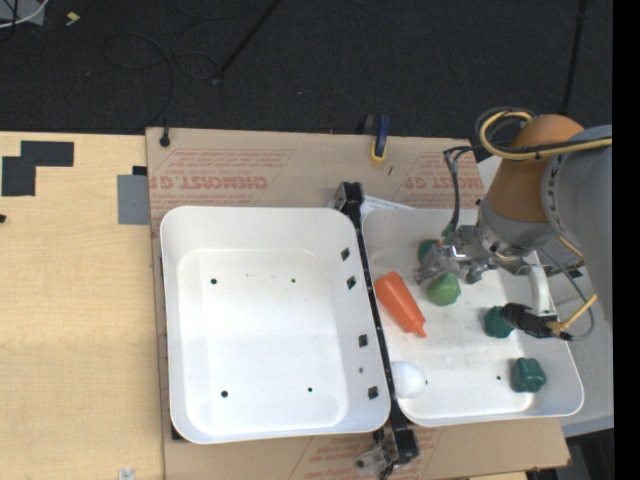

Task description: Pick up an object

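The white egg-shaped object (408,377) lies at the right bin's (560,400) near edge, while the claw (441,265), its spread impossible to tell, hangs just over the green ball (443,290), so the approach looks underway and closing around it comes next.

A robotics lab: white bins (260,408) clamped to a cardboard-covered bench (250,173), cables trailing over dark carpet (300,48).
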Action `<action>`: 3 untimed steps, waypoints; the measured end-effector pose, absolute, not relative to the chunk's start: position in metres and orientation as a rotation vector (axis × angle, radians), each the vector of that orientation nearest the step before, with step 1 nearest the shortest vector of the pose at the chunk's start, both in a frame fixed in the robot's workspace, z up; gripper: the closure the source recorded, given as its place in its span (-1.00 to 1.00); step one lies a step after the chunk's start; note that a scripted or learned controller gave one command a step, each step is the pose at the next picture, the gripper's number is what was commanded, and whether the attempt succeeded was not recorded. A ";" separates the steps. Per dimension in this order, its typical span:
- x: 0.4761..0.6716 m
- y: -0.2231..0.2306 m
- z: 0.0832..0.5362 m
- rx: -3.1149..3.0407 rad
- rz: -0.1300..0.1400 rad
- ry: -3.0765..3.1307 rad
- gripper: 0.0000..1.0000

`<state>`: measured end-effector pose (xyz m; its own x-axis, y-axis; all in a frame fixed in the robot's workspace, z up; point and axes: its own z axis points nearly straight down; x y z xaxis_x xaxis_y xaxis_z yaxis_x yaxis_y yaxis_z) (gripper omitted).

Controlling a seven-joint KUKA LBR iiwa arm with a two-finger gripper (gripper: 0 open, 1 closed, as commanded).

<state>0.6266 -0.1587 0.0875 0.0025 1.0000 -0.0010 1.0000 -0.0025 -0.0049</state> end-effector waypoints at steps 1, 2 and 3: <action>0.585 -0.174 0.087 -2.220 0.007 -2.216 -1.00; 0.642 -0.087 0.087 -2.207 0.001 -2.223 -1.00; 0.604 -0.127 0.087 -2.222 0.007 -2.215 -1.00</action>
